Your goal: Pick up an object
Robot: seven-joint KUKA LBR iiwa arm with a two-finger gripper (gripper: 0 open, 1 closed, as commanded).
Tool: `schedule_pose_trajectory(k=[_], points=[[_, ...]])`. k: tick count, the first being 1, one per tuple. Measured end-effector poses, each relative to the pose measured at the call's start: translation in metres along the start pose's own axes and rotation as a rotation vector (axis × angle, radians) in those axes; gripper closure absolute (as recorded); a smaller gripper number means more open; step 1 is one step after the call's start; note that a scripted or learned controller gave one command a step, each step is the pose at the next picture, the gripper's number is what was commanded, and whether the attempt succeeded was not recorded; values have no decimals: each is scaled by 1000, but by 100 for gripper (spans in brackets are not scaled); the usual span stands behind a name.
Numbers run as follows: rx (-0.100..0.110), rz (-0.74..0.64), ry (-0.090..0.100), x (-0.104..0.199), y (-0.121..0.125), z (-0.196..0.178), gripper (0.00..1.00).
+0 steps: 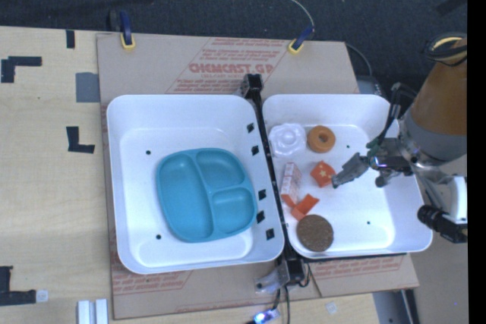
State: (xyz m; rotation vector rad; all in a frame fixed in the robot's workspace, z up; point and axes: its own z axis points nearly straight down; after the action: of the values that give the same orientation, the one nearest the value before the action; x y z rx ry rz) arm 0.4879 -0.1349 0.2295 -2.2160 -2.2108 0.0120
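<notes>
- Cardboard sheeting covers the surface (228, 61) beneath two shallow white bins; the left bin (125, 133) holds a blue divided plate (205, 192), well apart from the arm.
- Grey and orange, the arm (440, 106) enters from the right and is cut off at the frame edge, so its upper links cannot be made out.
- White, the right bin (380, 235) carries every loose candidate: a brown round disc (314, 232) near the front wall, a white ruffled piece (287, 137) and an orange ring (321, 138) toward the back, a pale wrapped stick (290, 178) by the divider, a flat red scrap (303, 203), and a small red block (323, 174).
- Dark, the gripper (339, 180) hovers just beside the red block, on its right. I cannot tell whether the jaws are apart or together; they blur into one dark shape.
- To do the grasp well, I judge the jaws should centre over the red block, the nearest object, and descend straight, keeping clear of the stick and the scrap.
- Height above the bin floor is hard to judge from this slant.
</notes>
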Motion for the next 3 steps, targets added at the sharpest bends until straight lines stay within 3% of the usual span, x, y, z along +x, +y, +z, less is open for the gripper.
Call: schedule_pose_trajectory(k=[1,2,3], points=[[-12,-4,-2,0,3,-6,0],[-7,-2,-2,-8,1,43,0],[-6,-3,-1,2,-1,93,0]])
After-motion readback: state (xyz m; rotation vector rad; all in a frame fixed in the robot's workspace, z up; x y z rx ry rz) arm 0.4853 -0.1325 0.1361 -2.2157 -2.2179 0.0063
